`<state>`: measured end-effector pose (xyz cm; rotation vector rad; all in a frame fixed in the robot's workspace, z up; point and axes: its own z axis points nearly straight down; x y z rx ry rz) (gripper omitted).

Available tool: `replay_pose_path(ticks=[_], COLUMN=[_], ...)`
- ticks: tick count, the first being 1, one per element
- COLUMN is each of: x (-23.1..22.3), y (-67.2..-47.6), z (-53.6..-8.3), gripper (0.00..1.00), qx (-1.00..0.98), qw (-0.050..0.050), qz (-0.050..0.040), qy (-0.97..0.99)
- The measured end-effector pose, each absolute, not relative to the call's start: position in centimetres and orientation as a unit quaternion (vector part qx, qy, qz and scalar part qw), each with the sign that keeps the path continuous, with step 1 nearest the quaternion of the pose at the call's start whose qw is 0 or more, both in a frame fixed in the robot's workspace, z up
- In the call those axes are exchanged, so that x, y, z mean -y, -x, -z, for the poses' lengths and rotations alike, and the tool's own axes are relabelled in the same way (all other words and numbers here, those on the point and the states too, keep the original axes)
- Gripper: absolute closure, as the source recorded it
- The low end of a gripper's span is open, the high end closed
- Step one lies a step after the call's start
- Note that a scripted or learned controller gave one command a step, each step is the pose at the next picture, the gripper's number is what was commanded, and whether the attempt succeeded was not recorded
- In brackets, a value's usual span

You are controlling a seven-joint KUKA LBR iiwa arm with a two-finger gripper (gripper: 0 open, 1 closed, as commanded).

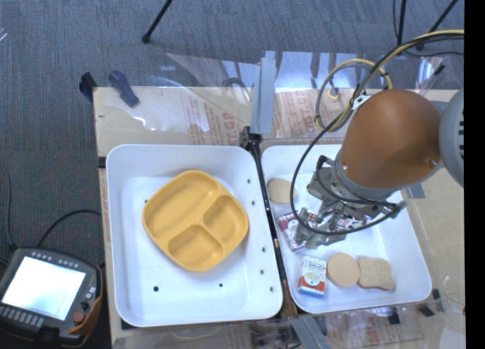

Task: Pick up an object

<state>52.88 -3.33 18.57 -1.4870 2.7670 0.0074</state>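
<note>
Arm enters from the right; its orange band covers much of the right bin. Claw sits low in that bin, over a crinkled red-and-white wrapper. The wrapper's long axis looks to run from lower left to upper right, its lower-left end pointing toward the wall between the bins; its upper-right part is hidden under the claw and cables, so its full length cannot be made out. Whether the claw is apart, together or clamped on the wrapper: cannot tell, the wrist blocks it. Just behind the wrapper, near the dividing wall, a pale round cracker, partly cut off by the arm's cabling. Toward the bin's near edge, in a row: small carton with red and orange print, standing roughly square to the bin; round tan biscuit touching or just beside it; toast slice to its right. Left bin holds a yellow divided plate, turned diagonal, three compartments up. Both bins rest on the counter.
</note>
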Motion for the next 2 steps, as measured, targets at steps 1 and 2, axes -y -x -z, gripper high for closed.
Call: replay_pose_path(ticks=[1, 2], x=[5.8, 5.62], y=[-50.86, -50.91], z=[-20.56, -21.37], gripper=[1.0, 1.0], qx=[-0.667, -0.67], qw=[0.001, 0.002], qz=[-0.003, -0.0057], qy=[0.745, 0.743])
